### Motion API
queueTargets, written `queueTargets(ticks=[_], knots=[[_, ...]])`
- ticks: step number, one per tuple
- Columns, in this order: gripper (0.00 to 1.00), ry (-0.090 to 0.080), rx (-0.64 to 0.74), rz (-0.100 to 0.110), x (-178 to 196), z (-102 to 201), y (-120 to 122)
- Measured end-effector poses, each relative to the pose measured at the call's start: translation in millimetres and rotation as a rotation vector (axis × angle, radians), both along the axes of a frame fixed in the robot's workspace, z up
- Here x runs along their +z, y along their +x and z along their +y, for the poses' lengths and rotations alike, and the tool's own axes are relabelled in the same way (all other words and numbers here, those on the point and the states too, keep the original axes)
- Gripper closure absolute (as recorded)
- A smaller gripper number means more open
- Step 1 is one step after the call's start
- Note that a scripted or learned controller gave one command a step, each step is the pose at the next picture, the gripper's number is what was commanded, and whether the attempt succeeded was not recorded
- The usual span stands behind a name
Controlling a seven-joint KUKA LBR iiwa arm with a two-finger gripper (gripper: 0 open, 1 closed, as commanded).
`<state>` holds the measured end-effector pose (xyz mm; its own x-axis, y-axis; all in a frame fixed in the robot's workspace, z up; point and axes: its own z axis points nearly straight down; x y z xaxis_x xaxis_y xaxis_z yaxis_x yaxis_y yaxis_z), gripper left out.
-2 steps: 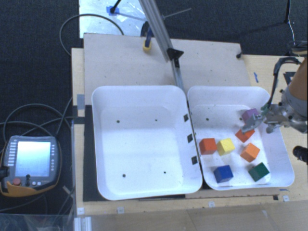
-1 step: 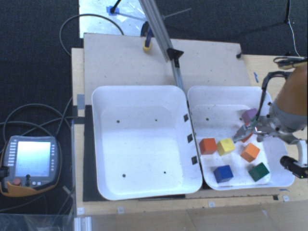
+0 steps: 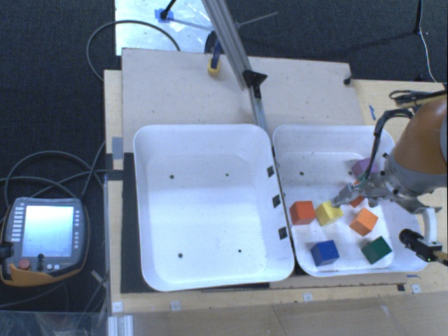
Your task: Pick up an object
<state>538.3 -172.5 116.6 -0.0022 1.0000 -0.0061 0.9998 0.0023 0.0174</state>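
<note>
Your left bin (image 3: 210, 208) lies beside the right bin (image 3: 315, 152), which holds the blocks. Your arm (image 3: 423, 152) reaches in from the right over that bin. Gripper (image 3: 348, 195) sits low, just above the yellow block (image 3: 328, 213); grip state: cannot tell. Orange block (image 3: 302, 212) touches the yellow's left. Lighter orange block (image 3: 364, 222), blue block (image 3: 325, 252), green block (image 3: 377, 249) lie nearby.

Grey arm (image 3: 409, 177), broad orange band, black cable looping above, metallic wrist parts
</note>
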Motion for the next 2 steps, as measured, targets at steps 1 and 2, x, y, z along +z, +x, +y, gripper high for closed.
queueTargets(ticks=[1,2], knots=[[1.0,0.004,0.002,0.011,4,2,-3],[1.0,0.004,-0.001,0.012,56,-8,-7]])
